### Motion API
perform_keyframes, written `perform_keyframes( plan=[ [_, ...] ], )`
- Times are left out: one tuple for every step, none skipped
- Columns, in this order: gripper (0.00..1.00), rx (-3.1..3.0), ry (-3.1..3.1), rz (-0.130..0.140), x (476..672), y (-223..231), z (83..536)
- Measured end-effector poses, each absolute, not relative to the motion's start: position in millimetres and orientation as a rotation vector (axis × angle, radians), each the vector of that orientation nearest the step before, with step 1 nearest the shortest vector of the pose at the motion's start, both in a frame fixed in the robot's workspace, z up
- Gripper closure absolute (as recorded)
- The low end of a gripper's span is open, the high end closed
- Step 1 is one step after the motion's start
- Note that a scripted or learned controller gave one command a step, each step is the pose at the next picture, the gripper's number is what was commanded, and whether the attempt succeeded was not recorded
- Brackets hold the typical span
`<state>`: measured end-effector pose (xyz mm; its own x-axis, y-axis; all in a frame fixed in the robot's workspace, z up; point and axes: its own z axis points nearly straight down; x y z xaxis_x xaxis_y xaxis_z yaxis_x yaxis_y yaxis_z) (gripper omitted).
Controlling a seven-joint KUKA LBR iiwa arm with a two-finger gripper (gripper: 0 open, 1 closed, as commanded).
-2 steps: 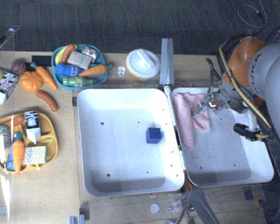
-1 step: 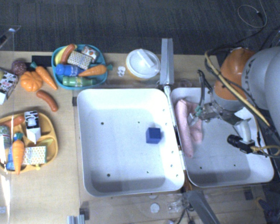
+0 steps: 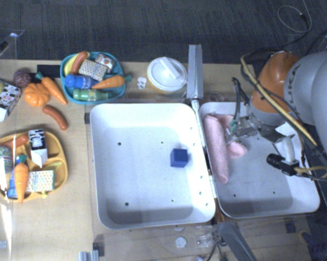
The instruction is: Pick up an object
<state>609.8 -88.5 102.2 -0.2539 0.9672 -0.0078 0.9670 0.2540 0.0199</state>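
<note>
Item 1: small dark-blue cube, solid-looking, resting on the floor of the larger left white bin, right of that bin's centre and well apart from every wall. A candidate for the pick.

Item 2: long pale-pink soft roll, cloth or foam, lying lengthwise along the left wall of the smaller right white bin, centre-right of the frame. The likelier target, judged by the arm's position.

Item 3: grey two-finger gripper, low over the upper part of the right bin, just beside or touching the pink roll's right edge; whether its fingers stand apart or together cannot be told (cables and the wrist body crowd it).

Handling note: a good grasp would likely straddle the roll across its narrow width, away from the bin wall, and close only once both sides are bracketed; soft material may squash and slip on lifting.
</note>
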Motion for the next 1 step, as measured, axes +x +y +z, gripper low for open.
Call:
perform_keyframes(
  plan=[
    [1.00,1.835,2.545,0.006,640.3,-33.9,186.0]
  ],
)
